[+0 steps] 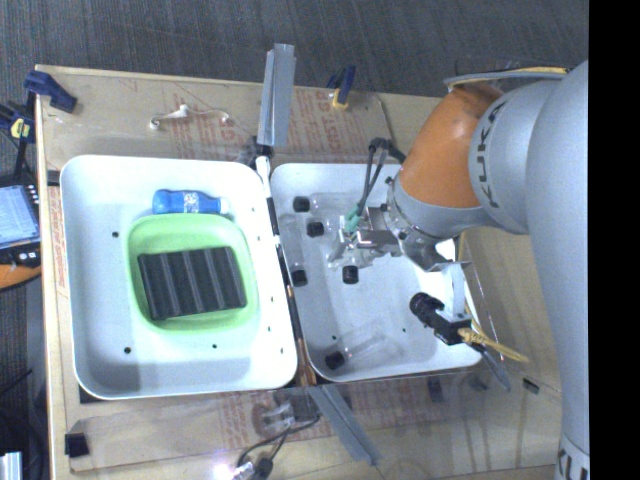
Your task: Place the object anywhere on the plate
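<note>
Green plate (190,313) with a black grill sits in the left bin (90,268); gripper (352,248) over the right bin (385,358), can't tell if it's open.

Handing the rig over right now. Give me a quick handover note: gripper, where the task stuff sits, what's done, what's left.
Gripper: over the right bin, near its upper middle; too small and cluttered to tell whether it holds anything.
Plate: green, in the left bin, carrying a dark ribbed insert. A blue item lies just past the plate's far edge, touching or overlapping its rim.
Right bin: several small dark pieces, and a clear object near the front edge.
Done: nothing confirmed placed by the arm.
Left: secure an object from the right bin, carry it across, set it on the plate.
</note>
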Controlling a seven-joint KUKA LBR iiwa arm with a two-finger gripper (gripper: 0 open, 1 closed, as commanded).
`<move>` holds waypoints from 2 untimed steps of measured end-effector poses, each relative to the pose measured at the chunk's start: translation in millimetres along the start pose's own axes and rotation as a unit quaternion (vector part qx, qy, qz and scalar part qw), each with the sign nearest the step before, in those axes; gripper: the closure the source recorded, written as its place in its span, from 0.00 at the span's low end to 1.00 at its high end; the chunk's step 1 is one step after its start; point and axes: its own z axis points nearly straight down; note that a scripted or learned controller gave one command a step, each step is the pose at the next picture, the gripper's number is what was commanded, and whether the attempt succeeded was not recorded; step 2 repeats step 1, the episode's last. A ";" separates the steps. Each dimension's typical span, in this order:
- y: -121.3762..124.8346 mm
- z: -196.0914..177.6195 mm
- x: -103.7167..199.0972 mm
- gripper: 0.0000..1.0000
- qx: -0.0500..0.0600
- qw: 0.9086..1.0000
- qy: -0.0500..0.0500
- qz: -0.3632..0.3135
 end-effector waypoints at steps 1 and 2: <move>0.0 0.0 -0.1 0.00 0.000 1.000 0.000 0.000; 0.0 0.0 -0.1 0.00 0.000 1.000 0.000 0.000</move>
